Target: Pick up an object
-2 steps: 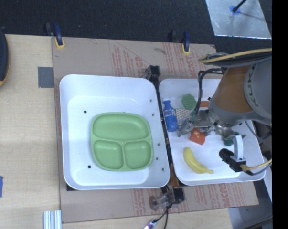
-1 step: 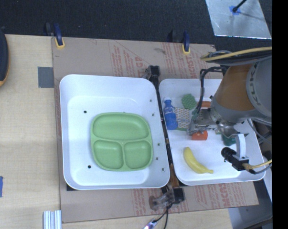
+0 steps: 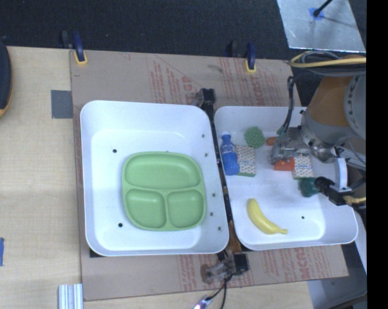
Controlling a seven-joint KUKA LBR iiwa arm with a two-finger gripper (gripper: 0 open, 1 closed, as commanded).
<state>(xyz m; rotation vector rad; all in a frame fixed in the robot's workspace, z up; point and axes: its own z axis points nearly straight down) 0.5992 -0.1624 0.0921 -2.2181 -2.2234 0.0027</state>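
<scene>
An orange object [image 3: 284, 165] was seen right of frame centre in the right bin [image 3: 335, 232], directly under the pincer [image 3: 286, 152], whose finger state could not be told, while a banana [image 3: 265, 217] lay lower down and a green divided plate [image 3: 163, 190] occupied the left bin [image 3: 97, 172].

A single fixed camera looks down at a slant on the desk [image 3: 33, 172], far enough back to take in both white bins [image 3: 94, 172] side by side.
</scene>
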